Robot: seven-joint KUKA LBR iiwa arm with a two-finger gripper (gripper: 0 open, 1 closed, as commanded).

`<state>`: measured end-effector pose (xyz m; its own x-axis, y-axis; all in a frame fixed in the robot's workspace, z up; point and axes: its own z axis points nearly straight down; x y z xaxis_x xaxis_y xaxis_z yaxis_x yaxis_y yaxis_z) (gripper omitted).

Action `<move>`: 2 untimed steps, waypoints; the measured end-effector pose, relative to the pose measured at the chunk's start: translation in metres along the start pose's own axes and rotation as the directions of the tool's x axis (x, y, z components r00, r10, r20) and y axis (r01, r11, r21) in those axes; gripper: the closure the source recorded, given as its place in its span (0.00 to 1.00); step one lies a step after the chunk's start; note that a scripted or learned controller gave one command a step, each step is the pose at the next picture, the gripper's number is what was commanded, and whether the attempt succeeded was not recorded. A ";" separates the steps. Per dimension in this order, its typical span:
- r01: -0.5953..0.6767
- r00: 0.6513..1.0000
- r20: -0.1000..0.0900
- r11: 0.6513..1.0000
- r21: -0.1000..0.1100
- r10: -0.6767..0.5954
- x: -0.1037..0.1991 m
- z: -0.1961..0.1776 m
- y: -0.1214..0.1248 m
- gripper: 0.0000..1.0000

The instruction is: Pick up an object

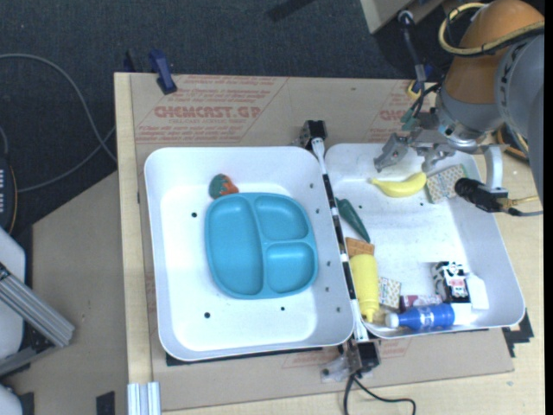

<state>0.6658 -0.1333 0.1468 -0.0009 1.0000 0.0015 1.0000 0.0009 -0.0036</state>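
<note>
Camera view: two-finger gripper (413, 150) hangs with fingers spread, grasping nothing. Curved yellow plastic banana (399, 184) lies directly beneath it. Judged light, rigid, slippery; grasp across its thicker middle.

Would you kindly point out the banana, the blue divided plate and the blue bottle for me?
banana (400, 184): camera view, middle of its curved yellow body.
blue divided plate (226, 240): camera view, floor of its large left compartment.
blue bottle (426, 319): camera view, middle of its side.
</note>
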 end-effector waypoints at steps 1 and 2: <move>0.000 1.000 0.001 1.000 -0.001 0.000 0.019 0.063 -0.005 0.00; -0.002 1.000 0.002 1.000 -0.003 0.002 -0.025 0.004 -0.050 0.00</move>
<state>0.6160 -0.1582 0.1426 0.0013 1.0000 -0.0008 1.0000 -0.0013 -0.0004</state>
